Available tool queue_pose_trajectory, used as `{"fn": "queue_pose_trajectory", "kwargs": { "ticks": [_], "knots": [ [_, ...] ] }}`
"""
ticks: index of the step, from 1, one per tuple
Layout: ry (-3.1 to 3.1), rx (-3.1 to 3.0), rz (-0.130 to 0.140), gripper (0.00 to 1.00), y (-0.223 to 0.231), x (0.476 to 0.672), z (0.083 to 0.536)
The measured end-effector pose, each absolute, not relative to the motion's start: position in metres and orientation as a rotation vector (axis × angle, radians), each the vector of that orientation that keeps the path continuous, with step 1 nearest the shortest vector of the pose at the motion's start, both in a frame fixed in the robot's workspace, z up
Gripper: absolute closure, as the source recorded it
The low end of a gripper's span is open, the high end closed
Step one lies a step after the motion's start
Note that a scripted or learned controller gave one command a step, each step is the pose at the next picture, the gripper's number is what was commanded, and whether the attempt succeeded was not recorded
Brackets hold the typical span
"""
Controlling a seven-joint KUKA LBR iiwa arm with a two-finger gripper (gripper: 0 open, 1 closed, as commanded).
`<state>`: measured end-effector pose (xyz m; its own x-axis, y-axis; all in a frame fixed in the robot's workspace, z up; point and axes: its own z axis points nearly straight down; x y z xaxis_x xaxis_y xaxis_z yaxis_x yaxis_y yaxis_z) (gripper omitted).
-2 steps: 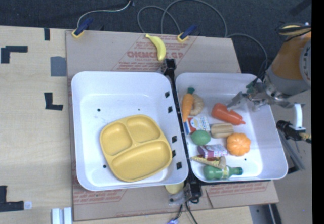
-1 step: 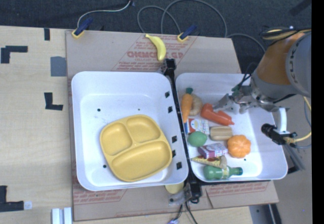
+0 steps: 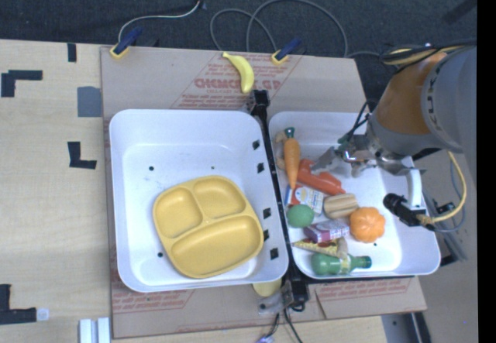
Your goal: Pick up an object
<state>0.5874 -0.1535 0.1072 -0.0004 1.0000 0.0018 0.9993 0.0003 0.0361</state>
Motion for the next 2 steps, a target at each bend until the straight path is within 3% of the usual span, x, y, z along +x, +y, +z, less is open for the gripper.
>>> {"fn": "queue_pose_trajectory", "kwargs": {
  "ticks": [1, 2],
  "knots": [
    [2.217, 2.214, 0.013, 0.00, -0.140, 0.571, 0.095],
    [2.223, 2.216, -0.001, 0.00, -0.125, 0.615, 0.085]
  ]
}}
